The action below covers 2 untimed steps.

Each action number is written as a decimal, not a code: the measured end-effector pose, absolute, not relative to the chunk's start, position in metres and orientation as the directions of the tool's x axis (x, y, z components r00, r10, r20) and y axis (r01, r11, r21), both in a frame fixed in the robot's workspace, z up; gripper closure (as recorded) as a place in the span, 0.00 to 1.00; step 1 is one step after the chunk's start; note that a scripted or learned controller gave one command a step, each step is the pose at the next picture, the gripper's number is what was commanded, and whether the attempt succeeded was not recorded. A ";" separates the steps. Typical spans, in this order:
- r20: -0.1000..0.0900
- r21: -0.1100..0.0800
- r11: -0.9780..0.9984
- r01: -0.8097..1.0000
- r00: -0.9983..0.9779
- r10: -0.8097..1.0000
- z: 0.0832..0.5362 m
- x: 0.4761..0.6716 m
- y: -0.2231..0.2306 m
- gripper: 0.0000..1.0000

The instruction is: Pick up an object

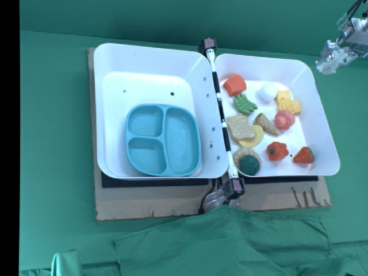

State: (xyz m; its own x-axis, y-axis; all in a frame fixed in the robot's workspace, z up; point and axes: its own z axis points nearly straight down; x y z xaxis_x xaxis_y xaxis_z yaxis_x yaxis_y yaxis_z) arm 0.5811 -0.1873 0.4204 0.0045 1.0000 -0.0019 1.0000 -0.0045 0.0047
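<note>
Two shallow white plastic bins with rounded corners sit side by side on a brown cardboard sheet (155, 203), which lies on a green cloth-covered bench (52, 125). The left bin (115, 62) holds a light blue plastic plate (163, 140) with three smooth, rounded compartments (one long, two smaller), lying flat toward the bin's near side.

The right bin (313, 96) holds a scatter of small toy foods. Toward the far side lie an orange-red chunky piece (234, 85), a bumpy green pod-shaped piece (245, 103), a smooth white egg-like ball (268, 91) and a ridged yellow piece (287, 102). In the middle are a pink-red round piece (284, 119), a tan wedge (266, 123), and a flat beige textured slab (240, 126) resting partly over a yellow crescent (253, 138). Along the near side are a dark green ball on a tan ruffled disc (249, 164), a glossy red pepper-shaped piece (276, 150) and an orange-red cone-shaped piece (303, 155).

The gripper (332, 56), pale grey metal, hangs above the bench just outside the right bin's far right corner, well apart from the toys; it is too small and blurred to tell how its jaws stand, and nothing can be seen held in it.

A dotted black-and-white strip (220, 105) runs between the bins. Crumpled green fabric (230, 243) bunches at the near edge.
</note>
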 end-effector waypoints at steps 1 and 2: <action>-0.005 0.012 -0.008 1.000 0.008 1.000 0.434 0.582 -0.189 1.00; -0.001 0.003 -0.007 1.000 0.007 1.000 0.455 0.490 -0.188 1.00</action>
State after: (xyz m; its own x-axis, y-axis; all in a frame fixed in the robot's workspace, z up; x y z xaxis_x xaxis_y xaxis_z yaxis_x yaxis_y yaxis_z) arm 0.4902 -0.1875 0.4555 0.0068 1.0000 -0.0009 1.0000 -0.0068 0.0035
